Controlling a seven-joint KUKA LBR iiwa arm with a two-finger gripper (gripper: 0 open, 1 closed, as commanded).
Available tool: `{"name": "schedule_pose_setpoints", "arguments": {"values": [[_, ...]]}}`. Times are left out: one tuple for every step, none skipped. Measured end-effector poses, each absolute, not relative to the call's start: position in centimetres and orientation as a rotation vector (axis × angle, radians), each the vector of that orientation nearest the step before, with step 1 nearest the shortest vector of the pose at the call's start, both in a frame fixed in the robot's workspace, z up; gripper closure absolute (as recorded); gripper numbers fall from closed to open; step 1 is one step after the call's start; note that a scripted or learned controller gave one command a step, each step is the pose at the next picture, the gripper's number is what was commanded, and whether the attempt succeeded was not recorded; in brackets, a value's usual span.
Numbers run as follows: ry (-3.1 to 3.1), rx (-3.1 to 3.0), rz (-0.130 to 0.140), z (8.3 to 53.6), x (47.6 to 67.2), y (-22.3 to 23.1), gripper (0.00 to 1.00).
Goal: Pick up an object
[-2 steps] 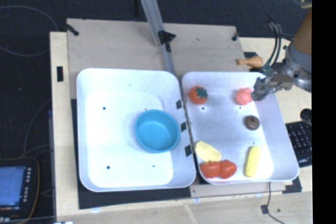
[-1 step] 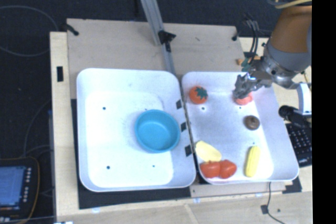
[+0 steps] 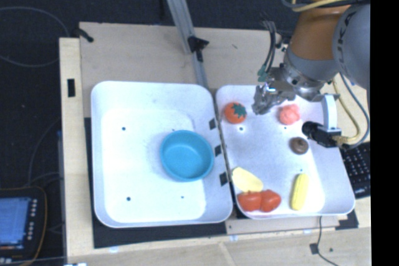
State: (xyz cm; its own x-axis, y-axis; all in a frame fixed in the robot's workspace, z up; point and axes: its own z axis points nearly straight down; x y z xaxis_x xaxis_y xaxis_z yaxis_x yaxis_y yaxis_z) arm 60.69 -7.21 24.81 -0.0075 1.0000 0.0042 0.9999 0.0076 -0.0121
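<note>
Pincer (image 3: 264, 99) hovers between the small orange-red tomato toy (image 3: 235, 112) and pink round toy (image 3: 288, 114) — grip state unreadable — risk: descending into bare bin floor.

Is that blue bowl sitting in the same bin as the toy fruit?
No. The blue bowl sits alone in the left bin, while the fruit pieces lie in the right bin.

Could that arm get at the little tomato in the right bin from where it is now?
Probably yes. The gripper hangs just beside the tomato, with bare bin floor between them.
</note>
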Motion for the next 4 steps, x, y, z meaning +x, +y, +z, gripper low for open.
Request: {"name": "schedule_pose_setpoints", "arguments": {"values": [[-2.228,-2.209,0.003,24.1,62.1,-1.3,1.0],[-2.231,-2.212,-0.003,24.5,64.7,3.2,1.0],[-2.231,-2.211,-0.001,23.5,65.7,8.4,1.0],[-2.227,-2.216,0.001,23.5,65.6,8.0,0.0]]}}
